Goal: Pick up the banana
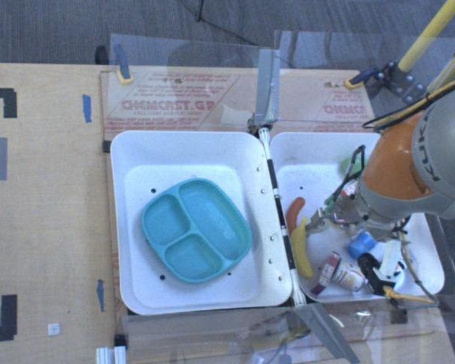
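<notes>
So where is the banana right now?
In the camera view the banana lies in the right bin, along its left wall, just below the red sausage-shaped toy and left of the gripper.

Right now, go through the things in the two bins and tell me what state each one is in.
Banana: lying on the right bin's floor near its left wall, not lifted.
Hot dog: lying flat just above the banana.
Teal divided tray: sitting upright in the left bin, compartments bare.
Small bottle: on its side near the right bin's front.
Blue piece: resting on the floor under the arm.
End effector: low over the right bin, beside the banana.
</notes>
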Robot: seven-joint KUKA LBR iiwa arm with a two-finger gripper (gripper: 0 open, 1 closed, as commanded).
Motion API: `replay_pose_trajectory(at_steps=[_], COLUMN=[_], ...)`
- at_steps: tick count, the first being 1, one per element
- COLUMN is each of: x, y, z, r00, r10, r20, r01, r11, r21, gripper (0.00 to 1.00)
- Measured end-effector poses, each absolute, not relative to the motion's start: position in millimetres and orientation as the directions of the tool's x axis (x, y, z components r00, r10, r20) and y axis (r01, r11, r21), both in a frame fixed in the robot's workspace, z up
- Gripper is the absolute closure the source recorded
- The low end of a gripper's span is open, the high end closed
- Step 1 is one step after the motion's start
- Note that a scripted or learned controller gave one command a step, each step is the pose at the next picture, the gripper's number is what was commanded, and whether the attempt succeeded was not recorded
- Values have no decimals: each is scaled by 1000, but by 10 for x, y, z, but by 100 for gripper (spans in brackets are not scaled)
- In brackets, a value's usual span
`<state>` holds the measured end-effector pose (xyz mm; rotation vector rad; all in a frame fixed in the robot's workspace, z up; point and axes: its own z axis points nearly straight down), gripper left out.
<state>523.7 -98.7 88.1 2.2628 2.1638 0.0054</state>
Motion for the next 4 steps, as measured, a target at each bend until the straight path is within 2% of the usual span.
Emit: replay_pose_trajectory(at_steps=[1,2,3,4], x=[5623,5317,4870,4798], y=[-939,-484,-123,-397], z=[886,1850,1843,1845], r00=[-416,-471,-462,-524], r10=[910,882,887,851], r20=[-8,-2,0,1], r01=[909,882,887,851], r11=[416,471,462,524], r21=[10,2,0,0], gripper=[0,0,0,0])
